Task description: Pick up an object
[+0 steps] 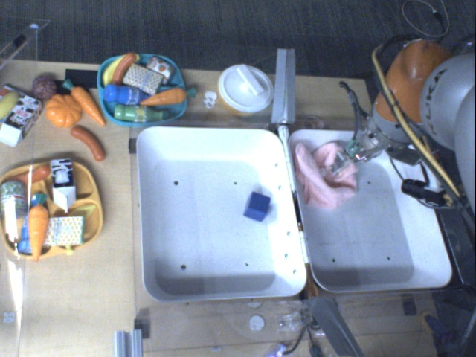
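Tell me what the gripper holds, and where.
The gripper sits on the pink cloth's right edge in the right bin; a firm hold cannot be told.

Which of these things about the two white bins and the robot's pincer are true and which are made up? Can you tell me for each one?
1. The blue cube lies in the left bin. True.
2. The pink cloth lies in the same bin as the cube. False: it lies in the right bin, near its top left corner.
3. The pincer is at the pink cloth. True.
4. The pincer hangs over the blue cube. False: it is over the right bin.
5. The cube sits on top of the cloth. False: they are in separate bins.
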You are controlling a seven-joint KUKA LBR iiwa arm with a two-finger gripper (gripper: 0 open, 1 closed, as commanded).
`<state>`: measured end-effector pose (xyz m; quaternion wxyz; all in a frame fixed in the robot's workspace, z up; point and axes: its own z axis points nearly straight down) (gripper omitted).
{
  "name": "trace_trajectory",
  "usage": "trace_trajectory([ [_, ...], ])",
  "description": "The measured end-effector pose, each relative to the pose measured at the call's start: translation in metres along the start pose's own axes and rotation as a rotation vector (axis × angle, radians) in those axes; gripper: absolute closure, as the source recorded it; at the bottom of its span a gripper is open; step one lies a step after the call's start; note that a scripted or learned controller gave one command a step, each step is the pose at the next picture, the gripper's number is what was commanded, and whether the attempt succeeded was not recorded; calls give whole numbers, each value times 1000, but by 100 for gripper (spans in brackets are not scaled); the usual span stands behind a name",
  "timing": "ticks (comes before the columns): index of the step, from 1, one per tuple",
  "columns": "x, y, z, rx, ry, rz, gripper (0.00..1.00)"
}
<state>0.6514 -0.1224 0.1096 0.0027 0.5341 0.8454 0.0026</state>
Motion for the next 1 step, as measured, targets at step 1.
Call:
trace_trajectory([
  [1, 43, 42, -92, 4, 1, -194, 100],
])
